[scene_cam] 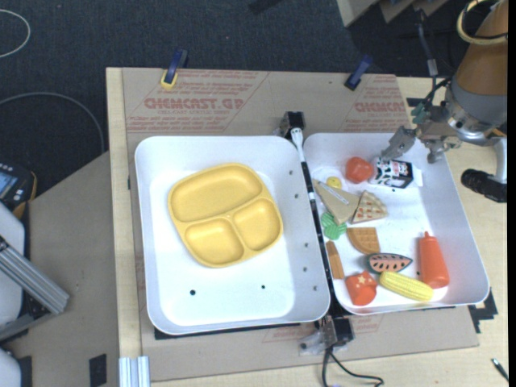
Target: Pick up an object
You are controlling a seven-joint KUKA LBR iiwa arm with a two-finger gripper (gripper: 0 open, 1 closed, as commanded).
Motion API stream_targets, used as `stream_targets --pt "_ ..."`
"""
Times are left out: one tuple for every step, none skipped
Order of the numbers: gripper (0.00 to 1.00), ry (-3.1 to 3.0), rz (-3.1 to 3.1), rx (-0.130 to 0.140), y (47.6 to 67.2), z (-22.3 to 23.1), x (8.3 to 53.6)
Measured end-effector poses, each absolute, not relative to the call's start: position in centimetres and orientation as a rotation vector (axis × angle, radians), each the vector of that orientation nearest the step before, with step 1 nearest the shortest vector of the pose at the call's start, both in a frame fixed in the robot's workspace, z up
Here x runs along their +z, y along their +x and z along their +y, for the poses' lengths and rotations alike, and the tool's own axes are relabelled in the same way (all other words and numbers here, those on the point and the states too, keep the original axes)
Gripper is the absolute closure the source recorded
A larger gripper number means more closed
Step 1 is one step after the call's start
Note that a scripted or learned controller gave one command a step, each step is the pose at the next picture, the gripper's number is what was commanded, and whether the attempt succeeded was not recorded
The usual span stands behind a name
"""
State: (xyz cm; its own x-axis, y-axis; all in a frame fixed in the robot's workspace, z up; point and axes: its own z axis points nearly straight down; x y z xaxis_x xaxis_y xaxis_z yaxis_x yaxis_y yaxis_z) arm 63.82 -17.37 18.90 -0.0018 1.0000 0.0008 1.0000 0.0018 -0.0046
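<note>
Hovering above the far side of the right bin [474, 248], with the claw [415, 147] spread apart and gripping nothing. Hanging just over the far right edge of a small black-and-white carton [393, 172], the likeliest target, lying beside a red tomato [359, 168] on its left.

Judging the step in hand: lining up over the carton before going down. Worth shifting slightly left and nearer, so that the carton is sitting squarely between the two prongs rather than under one of them. Worth turning the wrist so that the prongs are closing across the carton's narrow faces, and so that neither is landing on the tomato. Going straight down, stopping just short of the bin floor, closing, then lifting slowly.

Leaving alone the crowded near part of the bin, where a pizza slice [369, 208], a watermelon slice [390, 262], a corn cob [405, 285] and a red bottle [433, 260] are lying close together. Likewise ignoring the yellow tray [226, 214] lying in the left bin [153, 216], too broad for these prongs by the look of it
</note>
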Motion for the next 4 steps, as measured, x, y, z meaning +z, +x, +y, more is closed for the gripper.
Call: stream_targets --pt "0.0 -2.219 -2.221 0.003 64.1 -17.5 14.8" --pt "0.0 -2.231 -2.231 -0.009 64.4 -17.7 10.8" --pt "0.0 -2.237 -2.239 -0.009 65.1 -18.0 9.7" --pt "1.0 -2.236 -2.246 -0.028 65.6 -17.7 11.4"
